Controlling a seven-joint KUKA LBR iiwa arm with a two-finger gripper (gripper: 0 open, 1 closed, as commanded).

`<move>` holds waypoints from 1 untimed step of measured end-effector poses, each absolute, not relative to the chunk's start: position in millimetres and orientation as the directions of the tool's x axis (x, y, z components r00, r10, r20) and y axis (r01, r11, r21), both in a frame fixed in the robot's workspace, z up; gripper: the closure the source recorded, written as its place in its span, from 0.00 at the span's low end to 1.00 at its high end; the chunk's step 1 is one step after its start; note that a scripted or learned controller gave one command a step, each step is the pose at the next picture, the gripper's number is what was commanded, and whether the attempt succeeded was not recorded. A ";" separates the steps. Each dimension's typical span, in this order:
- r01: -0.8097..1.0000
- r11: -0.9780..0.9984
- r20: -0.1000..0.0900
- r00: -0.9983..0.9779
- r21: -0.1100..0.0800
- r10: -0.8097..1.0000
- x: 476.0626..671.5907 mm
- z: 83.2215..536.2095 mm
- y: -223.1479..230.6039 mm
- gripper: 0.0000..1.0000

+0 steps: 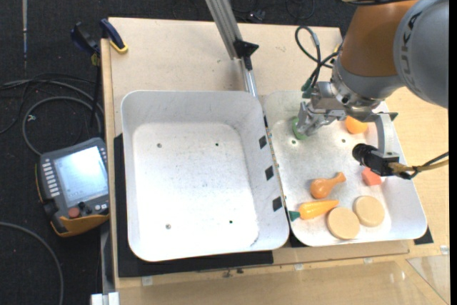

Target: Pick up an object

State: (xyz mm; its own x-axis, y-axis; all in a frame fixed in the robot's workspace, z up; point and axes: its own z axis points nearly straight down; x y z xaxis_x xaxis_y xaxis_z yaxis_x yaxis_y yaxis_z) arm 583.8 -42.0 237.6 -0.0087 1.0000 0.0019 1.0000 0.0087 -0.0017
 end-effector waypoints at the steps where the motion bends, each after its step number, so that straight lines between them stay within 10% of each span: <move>1: 1.000 0.009 0.002 -0.009 0.001 1.000 589.5 240.8 15.8 1.00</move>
State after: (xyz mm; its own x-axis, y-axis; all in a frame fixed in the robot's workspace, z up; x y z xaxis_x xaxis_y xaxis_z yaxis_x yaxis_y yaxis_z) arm 589.5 15.8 240.8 -0.0088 1.0000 0.0023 1.0000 0.0088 0.0010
